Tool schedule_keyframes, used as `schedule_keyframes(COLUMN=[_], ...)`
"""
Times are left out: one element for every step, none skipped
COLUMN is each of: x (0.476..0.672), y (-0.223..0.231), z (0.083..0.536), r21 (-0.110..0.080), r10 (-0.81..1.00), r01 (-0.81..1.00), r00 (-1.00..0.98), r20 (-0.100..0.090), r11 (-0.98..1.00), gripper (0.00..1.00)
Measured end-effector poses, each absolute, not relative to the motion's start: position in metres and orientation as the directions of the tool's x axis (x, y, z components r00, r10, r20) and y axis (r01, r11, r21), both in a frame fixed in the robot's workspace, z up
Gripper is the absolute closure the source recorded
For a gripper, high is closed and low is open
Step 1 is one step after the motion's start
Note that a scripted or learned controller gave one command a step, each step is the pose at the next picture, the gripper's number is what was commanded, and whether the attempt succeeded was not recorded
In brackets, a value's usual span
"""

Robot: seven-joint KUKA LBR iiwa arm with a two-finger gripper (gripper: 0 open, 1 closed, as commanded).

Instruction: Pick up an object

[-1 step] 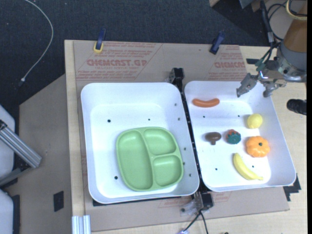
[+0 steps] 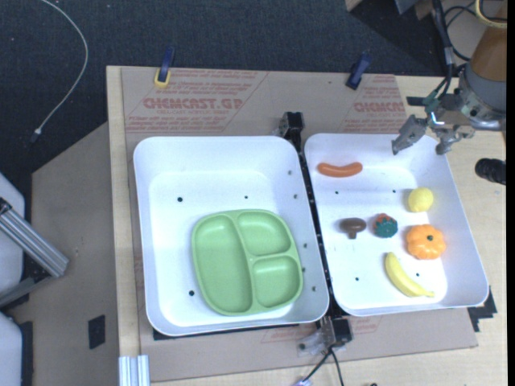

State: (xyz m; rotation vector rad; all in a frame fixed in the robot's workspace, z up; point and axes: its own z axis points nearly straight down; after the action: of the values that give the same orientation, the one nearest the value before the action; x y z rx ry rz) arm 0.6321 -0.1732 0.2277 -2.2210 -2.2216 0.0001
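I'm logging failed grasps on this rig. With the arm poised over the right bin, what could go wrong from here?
The open pincer hangs above the right bin's far rim, so a straight descent may strike the rim. The teal toy, mushroom and pumpkin lie close together, so a grab could nudge neighbours. The lemon looks round and may roll from the fingers.

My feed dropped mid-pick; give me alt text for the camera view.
The open gripper hovers over the right bin's far right corner, holding nothing. That bin holds a sausage, lemon, mushroom, pumpkin and banana; the left bin holds a green divided plate.
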Motion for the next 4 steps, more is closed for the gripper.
schedule_keyframes(x=[0.637, 0.647, 0.646, 0.648], y=[-0.181, -0.181, -0.18, -0.18], z=[0.177, 0.124, 0.082, 0.096], r21=[-0.006, -0.003, -0.005, 0.002], r10=[1.0, 1.0, 1.0, 1.0], r01=[1.0, 1.0, 1.0, 1.0], r00=[0.001, -0.001, -0.001, -0.003], r20=[0.001, 0.001, 0.001, -0.001], r11=[-0.001, 0.001, 0.001, 0.003], gripper=[0.0, 0.0, 0.0, 1.0])
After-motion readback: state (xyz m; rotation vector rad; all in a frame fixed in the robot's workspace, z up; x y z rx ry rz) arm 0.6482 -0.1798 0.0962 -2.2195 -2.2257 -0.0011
